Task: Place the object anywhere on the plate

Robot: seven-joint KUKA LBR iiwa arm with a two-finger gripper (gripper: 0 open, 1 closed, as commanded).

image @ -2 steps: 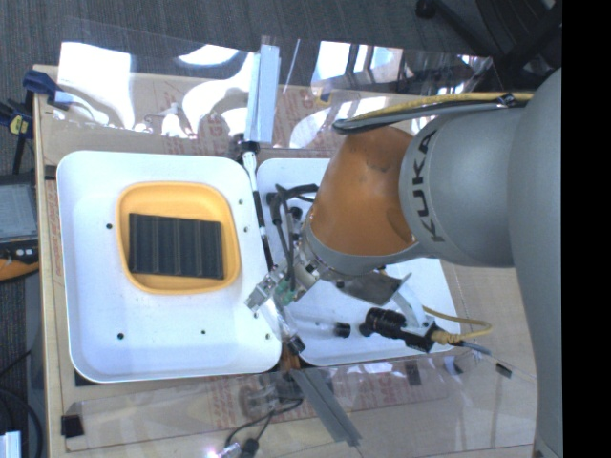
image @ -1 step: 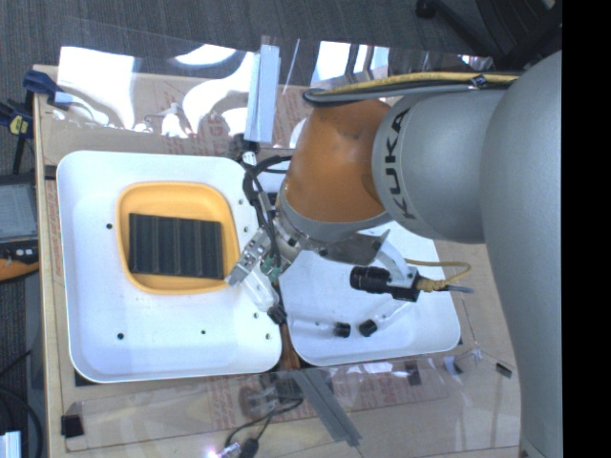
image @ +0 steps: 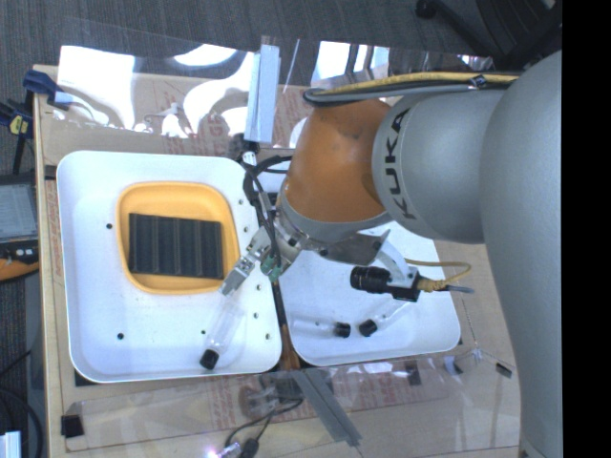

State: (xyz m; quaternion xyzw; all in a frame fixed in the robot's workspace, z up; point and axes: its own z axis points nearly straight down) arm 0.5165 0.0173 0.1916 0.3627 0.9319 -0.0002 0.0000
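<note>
The tool (image: 253, 267) hangs over the seam between the two bins, at the right edge of the left bin (image: 81, 256) and just beside the yellow plate (image: 134, 203). The arm's orange wrist covers much of it from this slant, so I cannot tell whether it is released or clenched, and nothing can be seen gripped in it.

A black ridged slab (image: 177, 246) lies flat on the plate, well inside its rim. If that slab is the task's object, the placing step looks done and the arm only needs to lift clear without dragging anything.

A clear tube (image: 224, 324) with a black cap (image: 208, 358) lies tilted on the left bin's floor, off the plate, just below the tool. Its upper end is near the tool, but whether they touch is unclear. If the tube is the object instead, the task is at the grasp stage. The next move would then call for a firm hold on a slim, slippery, round body that may roll, then a short carry left to the plate.

Two small black pieces (image: 353, 329) sit in the right bin (image: 430, 342), apart from the tool.
</note>
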